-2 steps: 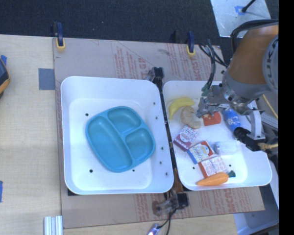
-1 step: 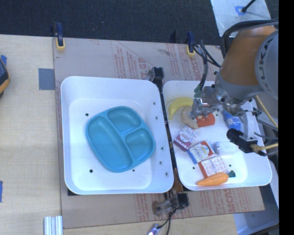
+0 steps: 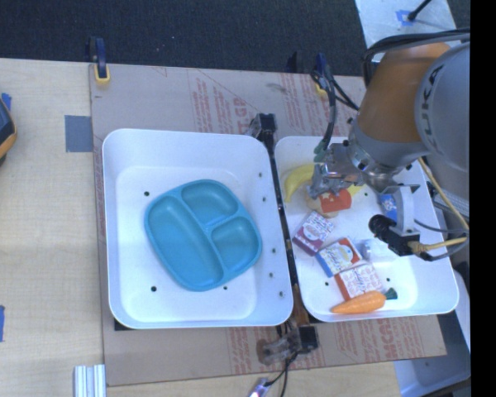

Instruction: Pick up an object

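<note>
Your bench (image 3: 41,246) is pale wood, with a brown cardboard sheet (image 3: 190,98) under two shallow white bins. You have the left bin (image 3: 124,151) well off to the left of the fingers, and it holds a blue divided plate (image 3: 202,234) lying flat. You have the right bin (image 3: 446,296) under the arm (image 3: 413,98), grey with its orange band, which reaches in from the right and hangs low over the bin's far end.

You see the gripper (image 3: 329,187) pointed down among the objects there; whether its fingers are wide or narrow, you cannot tell, since the wrist hides them. Just left of the fingers lies a yellow banana (image 3: 295,180). Right at the fingers, a touch toward you, sits a small red-orange block (image 3: 337,201). Nearer you from there lie a purple-and-white packet (image 3: 313,230), a red-and-white packet (image 3: 339,257), another red carton (image 3: 360,281), and an orange carrot (image 3: 357,304) by the bin's near rim. Nothing shows clamped between the fingers.
</note>
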Available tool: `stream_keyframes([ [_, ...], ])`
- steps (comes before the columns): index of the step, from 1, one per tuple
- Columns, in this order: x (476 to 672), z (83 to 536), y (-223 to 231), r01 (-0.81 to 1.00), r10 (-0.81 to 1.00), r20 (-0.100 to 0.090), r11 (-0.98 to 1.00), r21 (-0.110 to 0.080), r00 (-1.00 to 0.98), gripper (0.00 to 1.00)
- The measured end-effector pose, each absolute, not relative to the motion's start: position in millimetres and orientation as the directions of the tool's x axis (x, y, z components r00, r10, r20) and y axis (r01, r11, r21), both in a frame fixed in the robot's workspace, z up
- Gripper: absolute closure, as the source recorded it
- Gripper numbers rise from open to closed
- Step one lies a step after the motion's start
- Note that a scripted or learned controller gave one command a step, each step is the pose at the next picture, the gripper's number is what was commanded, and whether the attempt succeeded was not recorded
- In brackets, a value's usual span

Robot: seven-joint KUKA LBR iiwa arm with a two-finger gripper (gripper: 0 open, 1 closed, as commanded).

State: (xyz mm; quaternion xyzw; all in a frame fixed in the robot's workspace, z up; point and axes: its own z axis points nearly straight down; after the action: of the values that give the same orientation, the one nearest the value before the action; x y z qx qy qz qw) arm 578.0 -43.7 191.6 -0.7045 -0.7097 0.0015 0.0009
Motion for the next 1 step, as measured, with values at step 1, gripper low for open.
stream_keyframes([
  [1,578.0,191.8,-43.9,1.000,1.000,-0.001,0.007,-0.003,-0.007,0.00],
])
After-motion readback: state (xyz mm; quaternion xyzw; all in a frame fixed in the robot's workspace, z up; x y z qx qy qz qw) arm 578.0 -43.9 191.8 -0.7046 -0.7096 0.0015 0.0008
